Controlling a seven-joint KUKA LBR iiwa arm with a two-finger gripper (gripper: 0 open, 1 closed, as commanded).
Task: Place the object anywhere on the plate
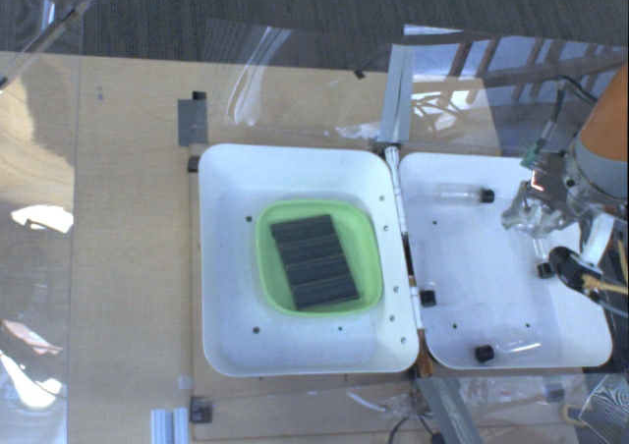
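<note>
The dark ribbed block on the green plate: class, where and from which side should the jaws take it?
Grip the block across its two long edges near the middle, coming straight down from above. It lies flat and slightly skewed on the plate, so the jaws should turn to match; the raised rim seems to block a side approach.

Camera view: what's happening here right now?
A dark ribbed block already lies on the green plate in the left bin, within the plate's rim. The KUKA arm's gripper sits over the right bin, well away from the plate and with nothing visible between its fingers. Two clear tubes with black caps, one near the top and one near the bottom edge, lie in that right bin.
</note>
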